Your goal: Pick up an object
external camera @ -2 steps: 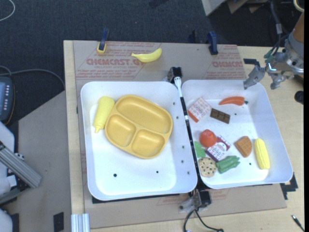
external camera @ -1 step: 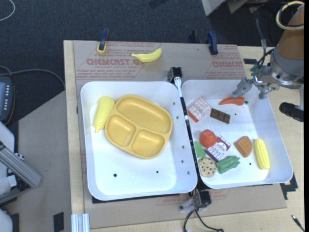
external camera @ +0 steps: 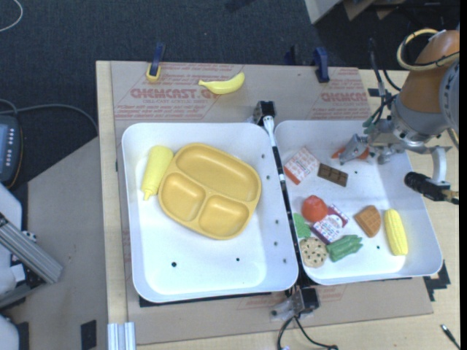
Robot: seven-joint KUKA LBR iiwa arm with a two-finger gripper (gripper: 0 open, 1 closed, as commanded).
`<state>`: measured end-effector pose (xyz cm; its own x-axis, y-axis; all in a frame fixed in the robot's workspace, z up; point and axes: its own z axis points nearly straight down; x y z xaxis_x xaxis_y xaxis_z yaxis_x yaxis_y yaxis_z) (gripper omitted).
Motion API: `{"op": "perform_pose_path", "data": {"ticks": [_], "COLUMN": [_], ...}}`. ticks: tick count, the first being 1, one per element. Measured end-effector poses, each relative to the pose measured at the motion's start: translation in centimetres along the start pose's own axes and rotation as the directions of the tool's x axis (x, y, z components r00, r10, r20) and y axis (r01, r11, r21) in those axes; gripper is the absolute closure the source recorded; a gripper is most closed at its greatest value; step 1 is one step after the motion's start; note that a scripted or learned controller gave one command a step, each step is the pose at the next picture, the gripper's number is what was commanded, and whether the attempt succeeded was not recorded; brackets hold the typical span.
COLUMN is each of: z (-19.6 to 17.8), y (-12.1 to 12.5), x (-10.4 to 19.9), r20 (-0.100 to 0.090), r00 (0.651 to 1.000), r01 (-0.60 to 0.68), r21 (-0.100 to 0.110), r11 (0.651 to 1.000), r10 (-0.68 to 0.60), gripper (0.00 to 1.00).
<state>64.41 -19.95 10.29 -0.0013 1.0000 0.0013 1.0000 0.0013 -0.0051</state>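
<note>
Left bin point(external camera: 139, 268): glossy yellow three-part tray point(external camera: 209, 190), smooth yellow bottle point(external camera: 155, 170). Right bin point(external camera: 423, 257): ridged corn point(external camera: 395, 232), round tomato point(external camera: 314, 208), brown chocolate bar point(external camera: 333, 173), speckled cookie point(external camera: 313, 251). Gripper point(external camera: 357, 150) over right bin's far edge; jaws' state unreadable.

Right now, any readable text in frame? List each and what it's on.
"CHEMCAST" in red, on the brown board behind the left bin, with a fainter copy at the board's upper right; the smaller red lines under both are too blurred to read.
Small packet in the right bin: printing too small to read.
White and orange box: no legible text.
</note>
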Motion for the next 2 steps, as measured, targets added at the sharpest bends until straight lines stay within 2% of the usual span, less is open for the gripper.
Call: {"op": "perform_pose_path", "data": {"ticks": [1,2], "z": [1.9,0.7], "y": [0.0,0.1], "x": [0.1,0.1], "r20": [0.000,0.002], "r00": [1.000,1.000], "r01": [0.001,0.002], "r21": [-0.001,-0.006], "r11": [1.000,1.000], "r10": [-0.001,-0.002], "gripper": [0.00,1.00]}}
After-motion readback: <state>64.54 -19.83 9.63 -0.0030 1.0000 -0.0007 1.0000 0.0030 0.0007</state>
